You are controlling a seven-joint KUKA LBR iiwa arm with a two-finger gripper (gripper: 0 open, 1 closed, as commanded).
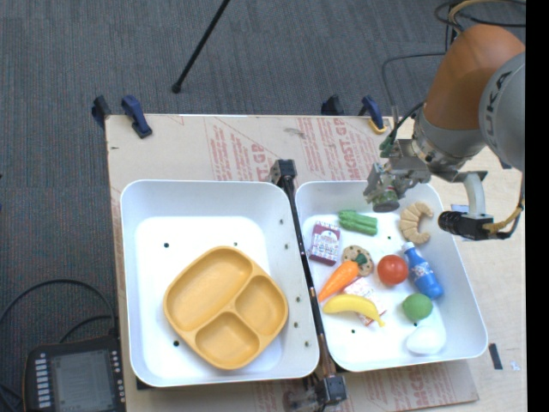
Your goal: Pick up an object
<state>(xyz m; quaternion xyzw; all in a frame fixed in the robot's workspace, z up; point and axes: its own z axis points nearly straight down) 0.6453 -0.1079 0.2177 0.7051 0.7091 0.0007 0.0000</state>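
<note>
My gripper hangs over the far side of the right bin, just right of and above a green pea pod. Nothing shows between its fingers. Below it lie a small maroon carton, a cookie, an orange carrot, a yellow banana, a red tomato, a blue bottle, a green lime, a white egg and a tan croissant.
The left bin holds a yellow three-compartment plate. Blue clamps grip the board's far edge. A black divider clamp sits between the bins. A black camera part juts beside the wrist.
</note>
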